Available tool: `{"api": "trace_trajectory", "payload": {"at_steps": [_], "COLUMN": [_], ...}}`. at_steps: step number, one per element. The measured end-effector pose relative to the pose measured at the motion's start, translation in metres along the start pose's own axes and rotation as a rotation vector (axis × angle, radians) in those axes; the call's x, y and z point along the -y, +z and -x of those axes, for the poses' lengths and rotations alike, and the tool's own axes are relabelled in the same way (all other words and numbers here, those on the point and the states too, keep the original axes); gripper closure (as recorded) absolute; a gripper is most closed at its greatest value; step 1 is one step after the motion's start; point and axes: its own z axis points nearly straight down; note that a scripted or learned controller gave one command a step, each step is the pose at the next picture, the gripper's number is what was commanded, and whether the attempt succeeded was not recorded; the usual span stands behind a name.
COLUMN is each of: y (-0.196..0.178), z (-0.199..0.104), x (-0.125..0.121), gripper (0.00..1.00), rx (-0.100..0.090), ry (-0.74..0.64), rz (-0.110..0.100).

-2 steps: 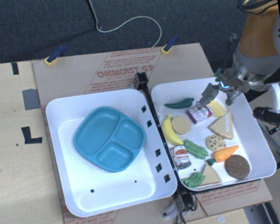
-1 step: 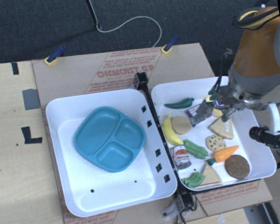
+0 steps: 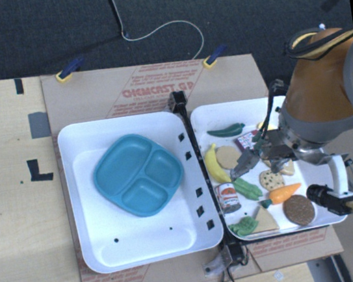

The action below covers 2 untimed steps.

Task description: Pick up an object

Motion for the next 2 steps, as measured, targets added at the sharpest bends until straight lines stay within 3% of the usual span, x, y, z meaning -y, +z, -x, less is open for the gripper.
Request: {"api": "trace_trajectory", "payload": {"at_steps": [1, 2], "y": [-0.009, -0.134], "z": [0.002, -0.090], "x": [-0.002, -0.003], "gripper": [1.00, 1.00], "rx": [0.002, -0.001], "ry": [0.002, -0.009], "rz": [0.000, 0.017]}}
